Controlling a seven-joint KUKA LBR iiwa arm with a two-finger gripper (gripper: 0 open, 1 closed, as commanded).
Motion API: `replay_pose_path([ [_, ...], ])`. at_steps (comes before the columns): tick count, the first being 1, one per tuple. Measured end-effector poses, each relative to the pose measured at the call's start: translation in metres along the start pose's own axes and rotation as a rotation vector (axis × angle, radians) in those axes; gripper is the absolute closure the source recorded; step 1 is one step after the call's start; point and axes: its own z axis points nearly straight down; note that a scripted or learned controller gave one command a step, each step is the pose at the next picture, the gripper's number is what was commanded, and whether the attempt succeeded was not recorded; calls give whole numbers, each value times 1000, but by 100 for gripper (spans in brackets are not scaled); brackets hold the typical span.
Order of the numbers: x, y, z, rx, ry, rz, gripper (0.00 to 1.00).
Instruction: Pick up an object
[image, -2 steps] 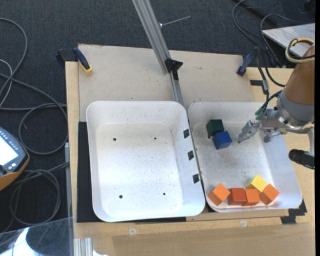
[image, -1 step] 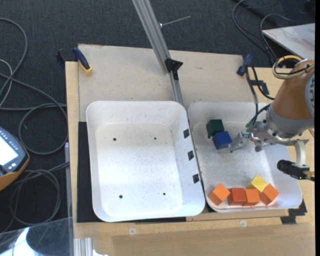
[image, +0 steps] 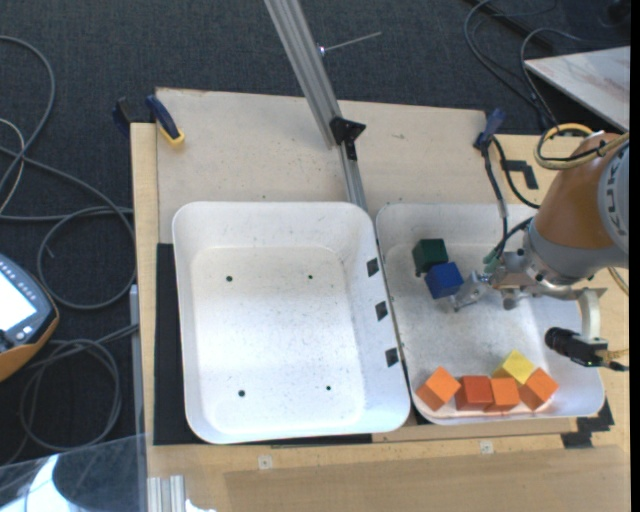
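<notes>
Two white bins sit side by side; the left bin (image: 270, 320) holds no objects, while the right bin (image: 560, 410) holds a green block (image: 430, 250), a blue block (image: 443, 279) and a row of orange and yellow blocks (image: 488, 388) along its near wall. Nothing is lifted yet: the gripper (image: 468, 293) is low in the right bin, just beside the blue block, finger state indeterminable, so grasp and lift remain.
</notes>
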Motion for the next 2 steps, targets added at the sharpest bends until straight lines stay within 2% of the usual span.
replay_pose_path([
  [1,0,2,-13,-6,0,0,100],
  [2,-9,10,-67,-12,-4,0,100],
])
